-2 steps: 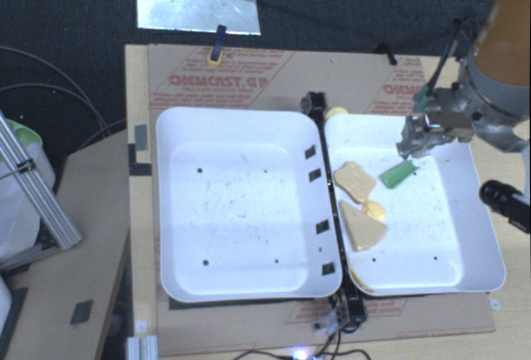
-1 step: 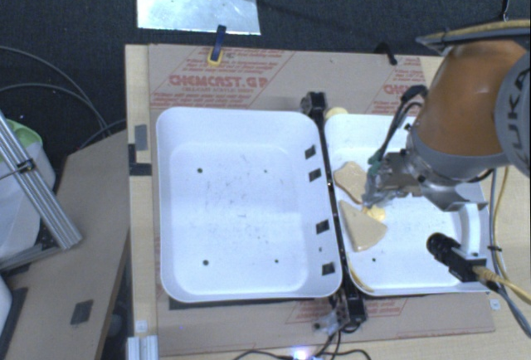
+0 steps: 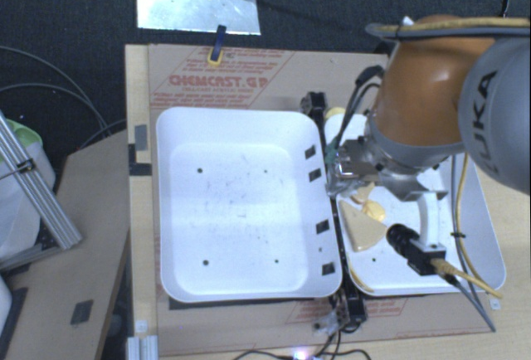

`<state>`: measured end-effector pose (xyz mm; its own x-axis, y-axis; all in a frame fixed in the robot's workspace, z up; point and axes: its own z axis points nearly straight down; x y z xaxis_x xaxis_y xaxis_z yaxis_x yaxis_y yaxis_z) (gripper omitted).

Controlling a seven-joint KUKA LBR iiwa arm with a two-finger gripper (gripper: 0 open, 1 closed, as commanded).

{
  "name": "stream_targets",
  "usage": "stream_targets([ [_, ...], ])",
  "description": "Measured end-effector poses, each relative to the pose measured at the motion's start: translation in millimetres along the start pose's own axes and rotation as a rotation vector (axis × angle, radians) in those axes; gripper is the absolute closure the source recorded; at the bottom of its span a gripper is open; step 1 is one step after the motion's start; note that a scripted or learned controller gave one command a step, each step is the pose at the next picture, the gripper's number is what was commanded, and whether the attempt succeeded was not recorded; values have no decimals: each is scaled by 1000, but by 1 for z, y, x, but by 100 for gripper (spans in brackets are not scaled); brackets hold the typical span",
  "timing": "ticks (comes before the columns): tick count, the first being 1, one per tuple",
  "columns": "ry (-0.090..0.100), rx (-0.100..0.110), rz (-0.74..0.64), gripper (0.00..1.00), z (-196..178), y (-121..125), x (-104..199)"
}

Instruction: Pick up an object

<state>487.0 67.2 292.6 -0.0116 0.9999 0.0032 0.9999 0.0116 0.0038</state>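
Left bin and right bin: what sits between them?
In the camera view, a row of black clips runs along the seam where the left bin meets the right bin; no loose object lies there.

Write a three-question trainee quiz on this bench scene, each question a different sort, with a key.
1. True or false: the arm hangs over the left bin.
2. Which bin holds the pale yellow objects? A) left B) right
3. Fill in: the black clips sit along the left bin's ____ wall.

Key: 1 false, it is over the right bin; 2 B; 3 right.
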Motion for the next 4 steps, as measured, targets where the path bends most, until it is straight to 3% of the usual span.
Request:
stream_targets([
  [1,3,-14,1,100,-132,2,47],
  [2,-1,-3,2,100,-135,2,44],
  [4,-1,-7,-10,100,-157,3,45],
])
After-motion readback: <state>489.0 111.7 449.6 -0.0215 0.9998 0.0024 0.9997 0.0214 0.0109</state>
